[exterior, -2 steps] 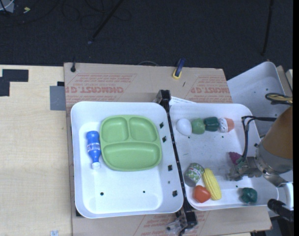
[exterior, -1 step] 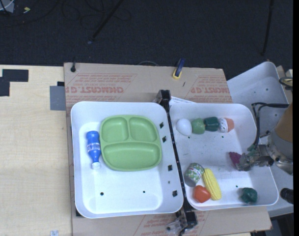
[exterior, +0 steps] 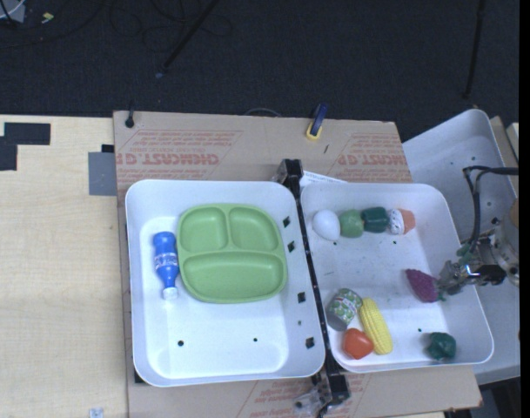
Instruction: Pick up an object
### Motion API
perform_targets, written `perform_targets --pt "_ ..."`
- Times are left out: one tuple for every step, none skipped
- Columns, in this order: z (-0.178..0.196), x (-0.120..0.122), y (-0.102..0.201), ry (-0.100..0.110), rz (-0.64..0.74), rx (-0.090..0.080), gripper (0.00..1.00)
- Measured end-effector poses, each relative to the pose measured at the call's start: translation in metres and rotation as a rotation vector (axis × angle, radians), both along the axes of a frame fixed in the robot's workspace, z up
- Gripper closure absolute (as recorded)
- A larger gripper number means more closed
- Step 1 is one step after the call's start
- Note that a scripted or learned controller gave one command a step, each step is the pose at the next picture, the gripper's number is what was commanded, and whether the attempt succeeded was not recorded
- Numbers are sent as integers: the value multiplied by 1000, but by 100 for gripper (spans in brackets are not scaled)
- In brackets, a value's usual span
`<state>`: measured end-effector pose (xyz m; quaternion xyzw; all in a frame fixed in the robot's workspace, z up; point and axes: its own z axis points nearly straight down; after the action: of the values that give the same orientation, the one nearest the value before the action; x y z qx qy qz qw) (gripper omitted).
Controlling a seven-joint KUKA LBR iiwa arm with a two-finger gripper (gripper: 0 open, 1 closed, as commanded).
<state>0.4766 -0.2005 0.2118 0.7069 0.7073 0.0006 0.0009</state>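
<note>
Two white bins sit side by side on our worktop. Our tool [exterior: 452,279] hangs at the right bin's [exterior: 439,200] right wall, and a purple toy [exterior: 421,284] lies just beside it, to its left, on the bin floor; we cannot tell whether they touch. Near the front wall lie a yellow corn cob [exterior: 375,326] and a dark green toy [exterior: 440,346].

The pincer [exterior: 459,273] hangs low at the right, pointing left.
</note>
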Motion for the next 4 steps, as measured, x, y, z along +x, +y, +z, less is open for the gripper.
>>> perform_targets --pt "17 0 -1 2 0 1 100" --pt "21 17 59 3 5 3 100" --pt "29 35 109 5 5 3 100" --pt "12 52 156 7 3 3 100"
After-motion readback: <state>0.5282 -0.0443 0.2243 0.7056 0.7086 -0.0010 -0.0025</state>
